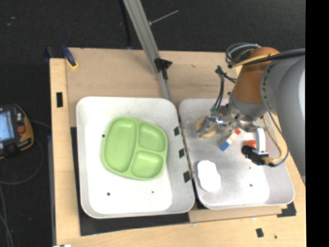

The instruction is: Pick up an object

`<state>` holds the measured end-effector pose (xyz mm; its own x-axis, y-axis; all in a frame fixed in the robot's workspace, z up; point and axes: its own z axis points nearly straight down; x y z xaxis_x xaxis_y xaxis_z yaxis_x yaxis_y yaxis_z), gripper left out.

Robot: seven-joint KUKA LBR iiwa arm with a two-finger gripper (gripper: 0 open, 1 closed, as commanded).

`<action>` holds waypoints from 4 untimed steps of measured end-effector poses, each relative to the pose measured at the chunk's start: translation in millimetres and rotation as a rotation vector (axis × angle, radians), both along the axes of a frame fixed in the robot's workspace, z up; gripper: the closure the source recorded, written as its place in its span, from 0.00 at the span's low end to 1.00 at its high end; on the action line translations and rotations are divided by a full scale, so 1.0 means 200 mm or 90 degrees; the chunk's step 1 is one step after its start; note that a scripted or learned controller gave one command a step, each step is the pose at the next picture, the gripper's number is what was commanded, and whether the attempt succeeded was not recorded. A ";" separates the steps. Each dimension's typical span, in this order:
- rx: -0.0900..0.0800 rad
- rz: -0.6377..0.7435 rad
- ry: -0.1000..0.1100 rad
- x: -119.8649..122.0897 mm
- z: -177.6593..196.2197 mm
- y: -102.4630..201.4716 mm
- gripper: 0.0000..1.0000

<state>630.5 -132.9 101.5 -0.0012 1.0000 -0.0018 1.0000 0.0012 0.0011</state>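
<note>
My gripper [206, 126] hangs low over the upper left part of the right bin [277, 189], reaching in from the right under the orange-banded wrist. A small tan object [207, 134] lies right at the gripper's tip; whether it is between the fingers cannot be made out. A small blue block [224, 146] sits just to the lower right of the gripper, with a small red and white piece [236, 133] beside it. A white rounded object [208, 175] rests near the bin's front left.
The left bin [92, 189] holds a green divided plate [134, 148] in its middle. A slanted metal bar [146, 35] runs from the top of the view down to the gap between the bins. A handheld device [13, 127] lies off the bench at the far left.
</note>
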 end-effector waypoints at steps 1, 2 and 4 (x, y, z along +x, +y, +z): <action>0.000 0.000 -0.001 0.00 0.06 0.00 1.00; 0.001 0.000 -0.002 0.01 0.28 0.00 1.00; 0.002 0.004 -0.001 -0.04 0.59 0.28 1.00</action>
